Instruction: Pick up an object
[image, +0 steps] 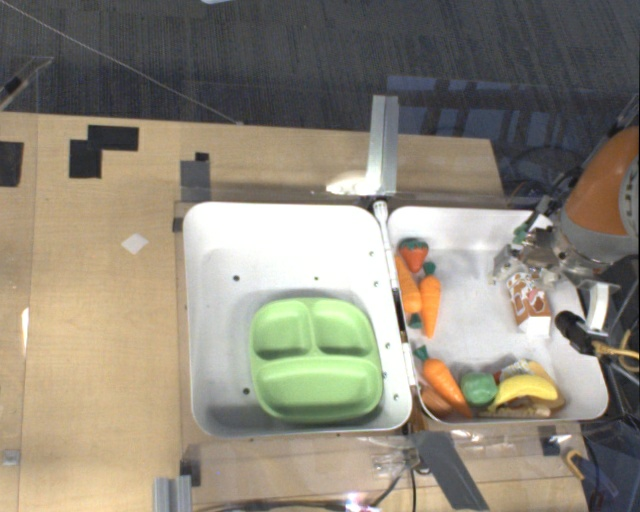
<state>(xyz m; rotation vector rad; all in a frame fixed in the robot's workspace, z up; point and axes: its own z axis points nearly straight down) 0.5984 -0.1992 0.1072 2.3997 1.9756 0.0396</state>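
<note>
The small brown-and-white printed packet (528, 300), the likeliest pick as I read it, lies in the right white bin (470, 330), near that bin's far right wall, well apart from the toy food along its other edges. Working down from the biggest things: the left white bin (215, 330) sits touching the right bin's left wall and carries a green plastic divided tray (316, 357). The grey arm with its orange band (605, 195) comes over the right bin's upper right corner, and the gripper (525, 258) hangs just above the packet's top end.

I judge this to be the reach-and-descend step: nothing is visibly lifted, and the packet rests on the bin floor. The next move calls for a straight drop so the packet ends between the closing parts, then a clean lift clear of the wall.

Smaller things: orange toy carrots (430, 305) lie along the right bin's left wall, a yellow toy banana (527, 392) and a green round toy (479, 389) at its near wall.

I cannot tell whether the jaws stand apart or together; the tip is a dark tangle against the packet. The arm's upper part is cut off, and the packet's print is too small to read.
</note>
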